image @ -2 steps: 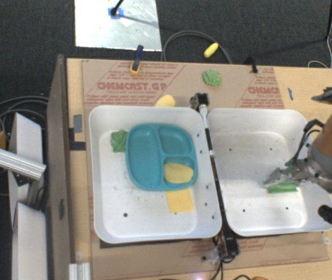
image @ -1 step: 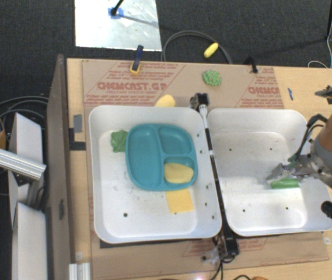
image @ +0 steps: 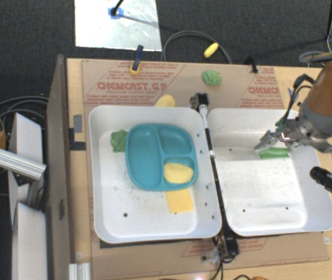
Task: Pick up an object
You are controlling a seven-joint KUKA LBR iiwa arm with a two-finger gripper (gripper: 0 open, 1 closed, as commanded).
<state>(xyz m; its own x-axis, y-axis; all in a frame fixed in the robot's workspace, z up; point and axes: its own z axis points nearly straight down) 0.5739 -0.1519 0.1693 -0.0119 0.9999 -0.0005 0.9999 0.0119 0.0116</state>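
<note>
Gripper (image: 275,140) low, seemingly touching green piece (image: 274,153).

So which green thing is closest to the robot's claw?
The long green piece in the right bin, lying right under the gripper. The leafy green one sits in the left bin beside the blue tray, and the bumpy one is on the cardboard.

The arm (image: 329,92) reaches in from the right, its orange band sitting above and to the right of the fingers. The grey wrist slants down and leftward to the gripper (image: 275,140), whose fingers (image: 266,140) point down-left, spread apart, close above the surface
</note>
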